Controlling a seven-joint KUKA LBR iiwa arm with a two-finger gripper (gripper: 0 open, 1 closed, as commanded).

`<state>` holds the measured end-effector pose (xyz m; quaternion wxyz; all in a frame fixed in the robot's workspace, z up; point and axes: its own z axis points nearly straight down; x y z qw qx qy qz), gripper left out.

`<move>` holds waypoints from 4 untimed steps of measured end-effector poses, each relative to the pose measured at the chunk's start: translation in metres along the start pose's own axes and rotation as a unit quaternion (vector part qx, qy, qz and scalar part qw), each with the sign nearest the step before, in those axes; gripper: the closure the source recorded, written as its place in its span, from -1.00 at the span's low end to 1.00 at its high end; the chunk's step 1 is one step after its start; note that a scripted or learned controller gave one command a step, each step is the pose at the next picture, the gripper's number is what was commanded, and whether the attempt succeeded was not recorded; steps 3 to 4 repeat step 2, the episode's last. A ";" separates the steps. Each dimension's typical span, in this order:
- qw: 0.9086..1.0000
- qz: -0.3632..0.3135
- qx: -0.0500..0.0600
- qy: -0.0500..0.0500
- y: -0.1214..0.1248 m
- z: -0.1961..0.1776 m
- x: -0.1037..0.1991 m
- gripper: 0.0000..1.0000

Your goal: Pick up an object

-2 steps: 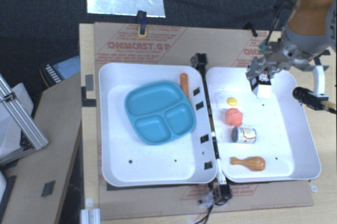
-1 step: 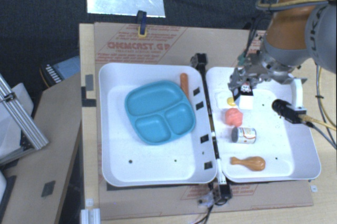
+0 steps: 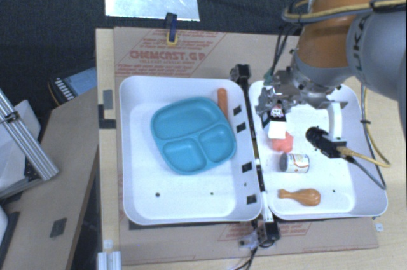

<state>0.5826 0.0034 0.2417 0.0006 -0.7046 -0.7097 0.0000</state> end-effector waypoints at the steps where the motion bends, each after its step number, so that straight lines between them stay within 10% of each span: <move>1: 1.000 0.000 0.000 0.000 -0.020 -0.001 0.047 1.00; 4: 1.000 -0.001 0.001 0.000 -0.057 0.005 0.092 1.00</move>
